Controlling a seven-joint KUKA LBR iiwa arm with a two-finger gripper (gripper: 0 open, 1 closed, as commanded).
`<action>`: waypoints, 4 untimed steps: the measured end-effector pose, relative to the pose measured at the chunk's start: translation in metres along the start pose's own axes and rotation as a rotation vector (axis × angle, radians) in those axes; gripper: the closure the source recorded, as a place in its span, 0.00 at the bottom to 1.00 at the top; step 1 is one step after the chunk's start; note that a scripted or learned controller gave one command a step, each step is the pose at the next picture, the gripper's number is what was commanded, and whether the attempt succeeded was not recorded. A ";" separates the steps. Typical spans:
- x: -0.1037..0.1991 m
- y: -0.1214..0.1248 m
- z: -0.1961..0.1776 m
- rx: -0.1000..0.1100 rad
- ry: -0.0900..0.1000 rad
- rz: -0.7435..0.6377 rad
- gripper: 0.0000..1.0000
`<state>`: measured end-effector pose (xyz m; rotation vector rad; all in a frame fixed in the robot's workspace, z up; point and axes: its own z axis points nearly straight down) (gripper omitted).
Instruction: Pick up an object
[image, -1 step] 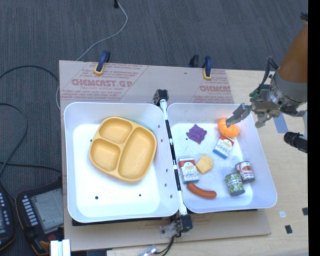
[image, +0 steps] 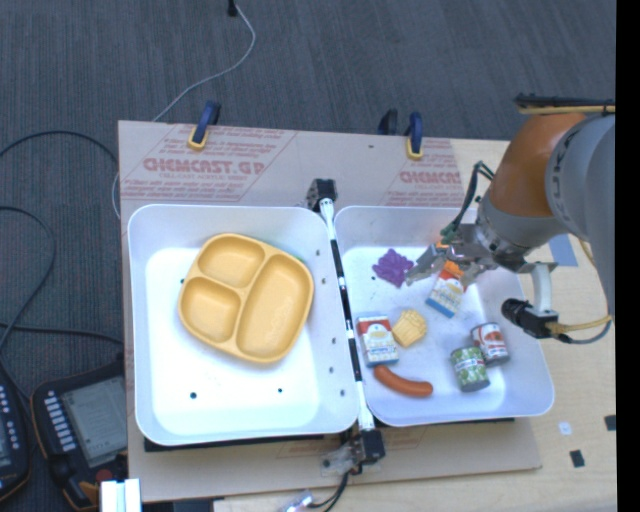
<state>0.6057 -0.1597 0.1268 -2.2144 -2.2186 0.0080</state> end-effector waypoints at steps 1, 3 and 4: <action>0.023 0.028 0.030 -0.017 -0.007 -0.001 0.00; 0.025 0.027 0.024 -0.007 -0.002 -0.002 0.00; 0.024 0.027 0.018 -0.006 -0.006 -0.004 1.00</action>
